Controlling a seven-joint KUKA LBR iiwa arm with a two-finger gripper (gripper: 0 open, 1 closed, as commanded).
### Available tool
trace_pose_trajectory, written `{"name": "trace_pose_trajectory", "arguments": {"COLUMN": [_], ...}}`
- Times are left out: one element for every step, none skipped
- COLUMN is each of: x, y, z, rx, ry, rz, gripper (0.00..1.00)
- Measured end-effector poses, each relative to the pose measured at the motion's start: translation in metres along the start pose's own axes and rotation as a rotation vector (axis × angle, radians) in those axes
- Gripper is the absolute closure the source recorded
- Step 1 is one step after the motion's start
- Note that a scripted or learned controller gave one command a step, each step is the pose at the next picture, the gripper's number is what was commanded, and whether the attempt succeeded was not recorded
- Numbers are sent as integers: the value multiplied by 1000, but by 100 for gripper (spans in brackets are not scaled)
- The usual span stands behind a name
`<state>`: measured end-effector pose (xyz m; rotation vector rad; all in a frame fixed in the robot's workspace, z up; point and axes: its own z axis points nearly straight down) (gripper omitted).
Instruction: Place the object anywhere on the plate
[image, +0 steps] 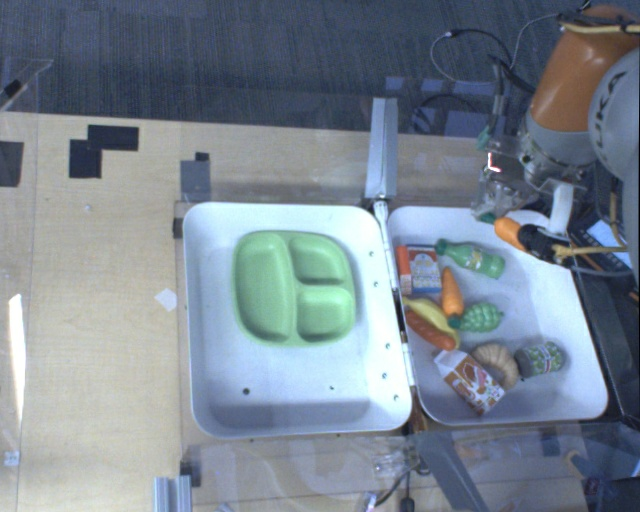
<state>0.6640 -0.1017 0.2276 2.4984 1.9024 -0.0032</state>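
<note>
Surface: pale wood bench (100, 330), with black square markers (100, 148) at the far left. Beyond the far edge, dark grey ribbed flooring (200, 50). On the bench, two shallow white bins side by side, touching along a shared edge, with a grey metal post (380, 150) standing at the far end of that edge.

Left bin (210, 400): holds the green divided plate (295, 285), flat, towards the far half, three compartments facing up, nothing on it.

Right bin (585, 385): holds the loose objects.
- Green bottle (472, 259), on its side near the far wall.
- Small carton (424, 272), beside the shared edge.
- Carrot (452, 292), just right of the carton.
- Yellow-and-red item (428, 322), below the carton.
- Green bumpy item (480, 318), mid-bin.
- Bread roll (497, 362), can (540, 358) and brown box (470, 382), along the near side.

End effector: gripper (492, 205) over the far rim of the right bin, below the orange band (585, 65) of the arm. State of the gripper: cannot tell. Plate well apart from the gripper, to its left and nearer the camera, across the shared edge. Nearest object to the gripper: the green bottle, just below it in the view.
</note>
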Motion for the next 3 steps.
{"name": "trace_pose_trajectory", "arguments": {"x": [72, 149, 213], "y": [-25, -59, -64], "z": [22, 46, 45], "rx": [2, 1, 0], "ry": [2, 2, 2], "rz": [-11, -176, -273], "gripper": [100, 100, 100]}}
